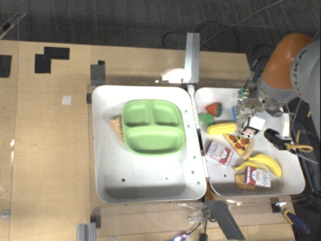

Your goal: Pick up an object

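At the right of the frame, the tool [247, 118] hangs low over the right bin [296, 182] near a small banana [221, 129], its grip unclear, nothing visibly lifted yet.

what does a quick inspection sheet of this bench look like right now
surface: light wooden bench bearing two shallow white bins, left bin and right bin
job's things: in the right bin, red toy strawberry, two yellow toy bananas, toy pizza slice, small printed packets
clutter: green sectioned plastic tray in the left bin, over a tan waffle-like piece
grippers: claw low over the right bin; finger state unclear
cables: dark cable on the floor
surroundings: dark carpet
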Robot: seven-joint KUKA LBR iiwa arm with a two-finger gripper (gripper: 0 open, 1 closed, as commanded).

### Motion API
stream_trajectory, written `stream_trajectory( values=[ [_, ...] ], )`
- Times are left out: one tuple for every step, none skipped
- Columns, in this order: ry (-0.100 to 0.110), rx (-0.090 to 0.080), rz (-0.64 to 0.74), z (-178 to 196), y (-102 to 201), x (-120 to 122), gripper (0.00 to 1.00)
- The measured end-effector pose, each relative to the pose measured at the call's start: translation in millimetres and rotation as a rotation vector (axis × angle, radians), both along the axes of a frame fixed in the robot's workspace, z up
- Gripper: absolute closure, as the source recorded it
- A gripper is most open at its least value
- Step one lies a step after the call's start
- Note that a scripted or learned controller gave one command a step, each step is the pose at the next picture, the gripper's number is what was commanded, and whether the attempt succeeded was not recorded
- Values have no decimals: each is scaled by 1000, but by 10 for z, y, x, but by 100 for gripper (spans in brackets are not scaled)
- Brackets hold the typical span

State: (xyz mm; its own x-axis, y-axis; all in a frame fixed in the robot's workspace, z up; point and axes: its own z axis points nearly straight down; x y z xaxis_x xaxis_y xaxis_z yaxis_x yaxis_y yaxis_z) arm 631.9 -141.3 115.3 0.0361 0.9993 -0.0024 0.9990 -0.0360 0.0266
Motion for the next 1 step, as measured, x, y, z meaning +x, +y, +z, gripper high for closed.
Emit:
stream_trajectory(
  values=[
    [0, 0, 0, -1, 0, -1, 0]
  ],
)
